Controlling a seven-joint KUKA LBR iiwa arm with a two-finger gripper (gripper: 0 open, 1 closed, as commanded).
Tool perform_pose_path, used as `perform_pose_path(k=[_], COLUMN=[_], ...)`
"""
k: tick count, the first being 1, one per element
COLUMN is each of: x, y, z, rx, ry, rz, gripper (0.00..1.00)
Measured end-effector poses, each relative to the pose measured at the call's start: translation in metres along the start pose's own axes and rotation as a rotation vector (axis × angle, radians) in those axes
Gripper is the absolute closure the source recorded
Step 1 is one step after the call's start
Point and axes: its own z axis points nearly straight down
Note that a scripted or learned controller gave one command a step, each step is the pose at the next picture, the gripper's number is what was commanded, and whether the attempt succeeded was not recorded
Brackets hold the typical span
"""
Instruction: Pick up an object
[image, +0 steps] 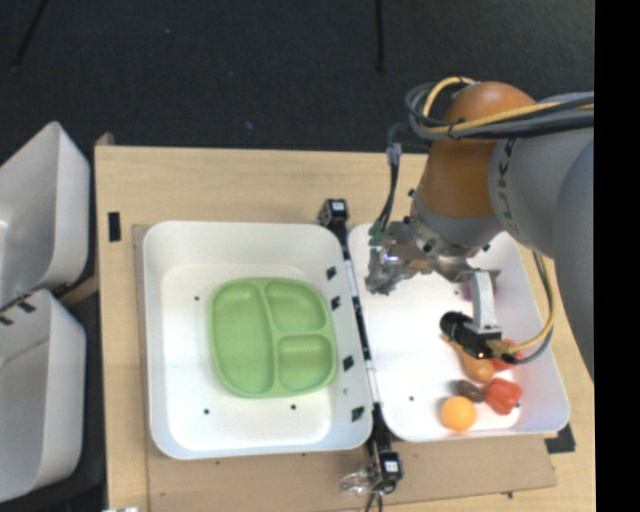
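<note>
My gripper hangs over the upper left part of the right bin, close to the wall shared with the left bin. Nothing shows beneath it but bare white floor. Several small objects lie in the right bin's lower right corner: an orange ball, a red piece, a small brown item and an orange-yellow piece partly hidden by the wrist's fittings. They sit well to the right of and below the gripper.
The left bin holds a green divided plate at its middle. The arm's grey body and orange band cover the right bin's upper right part. A sliver of pink shows beside the wrist.
</note>
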Motion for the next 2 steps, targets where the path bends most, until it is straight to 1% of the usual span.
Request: perform_pose_path(k=[1, 2], x=[0.043, 0.083], y=[0.021, 0.052], z=[0.008, 0.001], rx=[0.002, 0.000], ry=[0.000, 0.000], rz=[0.001, 0.001], gripper=[1.00, 1.00])
